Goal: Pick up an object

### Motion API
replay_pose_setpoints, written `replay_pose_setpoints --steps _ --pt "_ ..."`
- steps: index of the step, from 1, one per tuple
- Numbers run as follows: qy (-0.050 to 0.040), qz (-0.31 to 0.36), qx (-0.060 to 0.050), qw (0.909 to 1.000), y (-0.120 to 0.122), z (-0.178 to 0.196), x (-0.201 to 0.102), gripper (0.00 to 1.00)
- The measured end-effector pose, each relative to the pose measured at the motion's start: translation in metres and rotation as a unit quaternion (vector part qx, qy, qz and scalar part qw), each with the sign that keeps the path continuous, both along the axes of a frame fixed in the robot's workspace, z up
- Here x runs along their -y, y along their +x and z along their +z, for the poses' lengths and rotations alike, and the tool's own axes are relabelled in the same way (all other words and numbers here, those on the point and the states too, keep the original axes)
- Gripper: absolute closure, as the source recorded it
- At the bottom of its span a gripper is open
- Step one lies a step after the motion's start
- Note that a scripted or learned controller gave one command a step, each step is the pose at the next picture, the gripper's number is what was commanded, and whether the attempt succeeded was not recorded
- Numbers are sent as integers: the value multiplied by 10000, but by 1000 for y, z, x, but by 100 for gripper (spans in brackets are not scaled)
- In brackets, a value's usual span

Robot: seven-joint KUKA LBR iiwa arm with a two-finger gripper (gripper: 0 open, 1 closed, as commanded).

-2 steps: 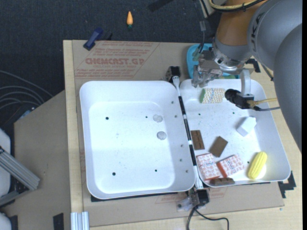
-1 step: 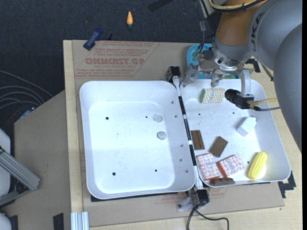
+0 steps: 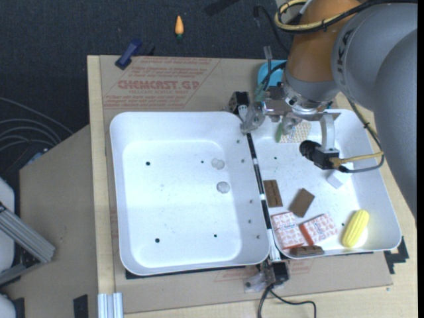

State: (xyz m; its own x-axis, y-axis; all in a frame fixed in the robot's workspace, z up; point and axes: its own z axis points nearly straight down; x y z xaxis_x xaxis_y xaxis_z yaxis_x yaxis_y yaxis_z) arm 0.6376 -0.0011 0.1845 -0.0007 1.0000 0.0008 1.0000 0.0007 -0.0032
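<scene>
camera view looks down on a tan board (image 3: 165,78) holding two white bins on dark carpet (image 3: 46,38). the gripper (image 3: 291,121) hovers at the right bin's (image 3: 371,177) far edge; whether it is open cannot be told. a yellow corn cob (image 3: 355,228) lies near that bin's front right corner, beside small packets (image 3: 303,228).

Robotics lab: bench (image 3: 165,78), white bins (image 3: 132,177), loose cables (image 3: 26,138).

Corn cob (image 3: 355,228), packets (image 3: 303,228) in right bin (image 3: 377,177); left bin (image 3: 126,177) beside.
</scene>
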Motion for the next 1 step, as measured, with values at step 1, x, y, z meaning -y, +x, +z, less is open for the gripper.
replay_pose_setpoints --steps 1 --pt "-3 -9 2 10000 -52 0 27 0"
